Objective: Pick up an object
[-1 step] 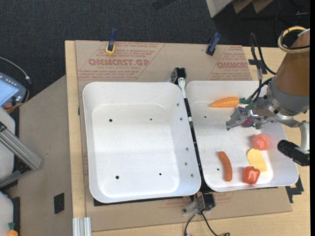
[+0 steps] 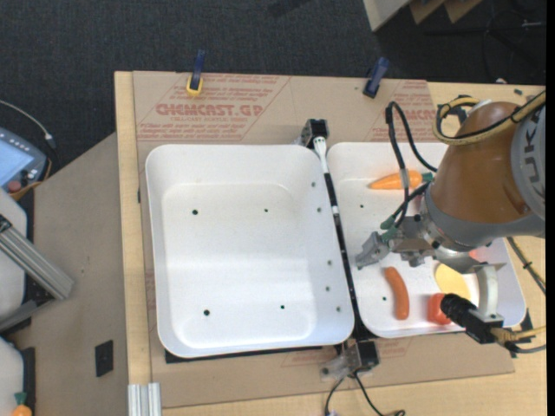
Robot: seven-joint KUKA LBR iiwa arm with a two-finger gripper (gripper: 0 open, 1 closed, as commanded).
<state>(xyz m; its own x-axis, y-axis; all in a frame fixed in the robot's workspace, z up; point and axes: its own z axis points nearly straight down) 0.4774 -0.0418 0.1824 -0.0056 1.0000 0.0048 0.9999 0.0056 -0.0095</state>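
A grey robot arm with an orange band reaches in from the right over the right-hand bin (image 2: 347,232) of 2 shallow white bins set side by side. Its gripper (image 2: 375,250) hangs low above the left part of that bin, pointing toward the divider between the bins. Whether the gripper is open, closed or holding anything cannot be told from this angle.

A small sausage (image 2: 398,292), reddish orange, lies on the bin floor just below and slightly right of the gripper, close to it but apart. Its long axis runs nearly straight toward the front edge of the bin, tilted a little. This looks like the nearest thing to pick up; the gripper would need to shift a short way toward the front edge and close across the sausage's narrow width.

A carrot (image 2: 397,181) lies farther off, behind the gripper near the back of the bin. A yellow piece (image 2: 453,277) and a red piece (image 2: 437,310) sit to the gripper's right, partly hidden by the arm.
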